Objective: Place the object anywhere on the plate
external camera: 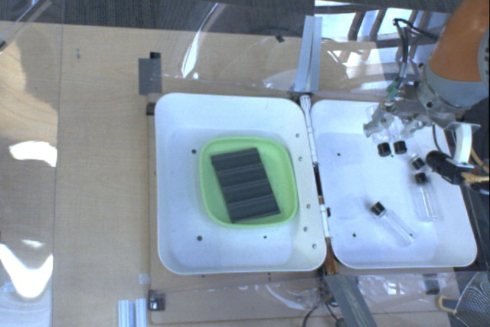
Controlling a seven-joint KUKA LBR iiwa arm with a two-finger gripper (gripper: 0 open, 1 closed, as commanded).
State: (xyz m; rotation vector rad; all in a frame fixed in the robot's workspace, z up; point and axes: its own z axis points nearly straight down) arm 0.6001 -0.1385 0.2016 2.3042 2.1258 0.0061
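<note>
The green plate [285, 172] sat in the left bin [172, 188] and already carried a dark ribbed block [244, 185], long axis running near to far. In the right bin [344, 241] lay two clear vials with black caps: one [390, 221] near the front, angled diagonally, and one [423, 194] further right, roughly upright in view. My end effector [392, 125] hovered over that bin's far side; both vials lay toward the near edge from it. I could not tell its closure state.

Position: above the bench [92, 165], fixed
Facing: down at a slant
Covers: both bins [230, 107], whole
</note>
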